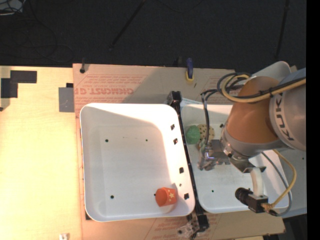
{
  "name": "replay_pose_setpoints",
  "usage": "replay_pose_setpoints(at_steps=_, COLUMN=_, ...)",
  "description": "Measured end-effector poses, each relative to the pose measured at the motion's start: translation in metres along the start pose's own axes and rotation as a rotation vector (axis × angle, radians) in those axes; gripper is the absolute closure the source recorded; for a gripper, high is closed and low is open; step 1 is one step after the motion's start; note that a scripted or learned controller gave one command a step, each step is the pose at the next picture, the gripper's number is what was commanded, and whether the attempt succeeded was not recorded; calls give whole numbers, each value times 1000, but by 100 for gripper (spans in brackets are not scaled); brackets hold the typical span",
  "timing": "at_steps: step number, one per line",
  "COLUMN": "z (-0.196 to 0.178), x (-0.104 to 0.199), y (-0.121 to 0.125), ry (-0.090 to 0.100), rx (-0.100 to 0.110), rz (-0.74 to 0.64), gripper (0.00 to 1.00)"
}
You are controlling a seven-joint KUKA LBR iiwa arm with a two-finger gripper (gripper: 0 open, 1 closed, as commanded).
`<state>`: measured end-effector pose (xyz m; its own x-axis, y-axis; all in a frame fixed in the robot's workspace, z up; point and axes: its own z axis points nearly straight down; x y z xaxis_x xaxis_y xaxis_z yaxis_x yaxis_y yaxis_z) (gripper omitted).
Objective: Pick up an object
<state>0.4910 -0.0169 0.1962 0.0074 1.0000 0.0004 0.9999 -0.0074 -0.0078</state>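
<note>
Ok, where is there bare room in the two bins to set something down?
The left bin is bare apart from the orange object at its near right corner. The right bin is crowded: the arm and gripper hang beside the green object, leaving its near strip free.

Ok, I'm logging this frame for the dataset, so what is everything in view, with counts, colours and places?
left bin: one, white, left half of the bench
right bin: one, white, beside it, partly under the arm
orange object: one, orange with a small yellow mark, near corner of the left bin by its right wall
green object: one, green, far part of the right bin
spotted object: one, pale with dark dots, touching the green object's right side
arm: one, grey with orange band, over the right bin
end effector: one, metallic, just below the green object
</note>
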Motion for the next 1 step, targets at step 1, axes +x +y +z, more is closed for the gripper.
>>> replay_pose_setpoints(at_steps=1, z=-135, x=24, y=-15, ry=2, rx=-20, rz=-10, gripper=100)
